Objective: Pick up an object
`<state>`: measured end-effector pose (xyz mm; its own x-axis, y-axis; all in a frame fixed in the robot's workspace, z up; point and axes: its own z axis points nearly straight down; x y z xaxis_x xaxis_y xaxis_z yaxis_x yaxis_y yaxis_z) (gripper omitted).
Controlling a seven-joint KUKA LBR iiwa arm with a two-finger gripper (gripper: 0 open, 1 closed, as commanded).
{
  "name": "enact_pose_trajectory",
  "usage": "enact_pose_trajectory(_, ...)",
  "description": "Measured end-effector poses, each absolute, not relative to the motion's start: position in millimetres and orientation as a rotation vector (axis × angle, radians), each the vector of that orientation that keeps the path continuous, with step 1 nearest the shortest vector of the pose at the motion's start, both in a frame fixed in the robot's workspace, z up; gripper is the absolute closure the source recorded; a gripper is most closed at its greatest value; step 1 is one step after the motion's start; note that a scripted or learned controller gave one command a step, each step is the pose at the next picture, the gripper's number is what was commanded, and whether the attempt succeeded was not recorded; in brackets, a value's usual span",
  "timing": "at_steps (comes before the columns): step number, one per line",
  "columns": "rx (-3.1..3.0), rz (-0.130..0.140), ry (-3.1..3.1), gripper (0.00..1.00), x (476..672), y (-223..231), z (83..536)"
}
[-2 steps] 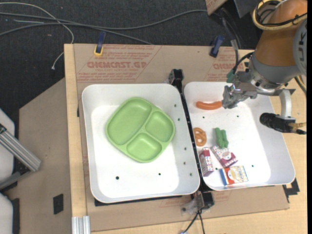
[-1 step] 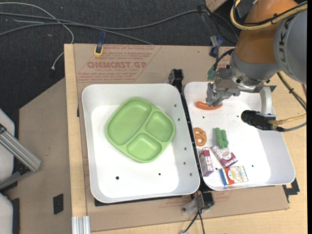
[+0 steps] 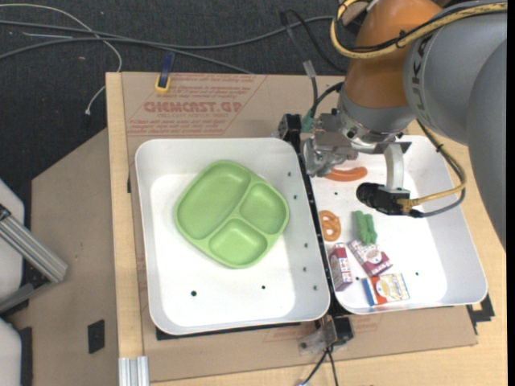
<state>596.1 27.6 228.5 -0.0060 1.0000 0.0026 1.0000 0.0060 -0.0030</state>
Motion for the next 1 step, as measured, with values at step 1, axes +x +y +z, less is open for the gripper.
enact_pose_trajectory(1, -2.214, -0.004, -2.228, 1.0, 609.7, 88.9, 220.6)
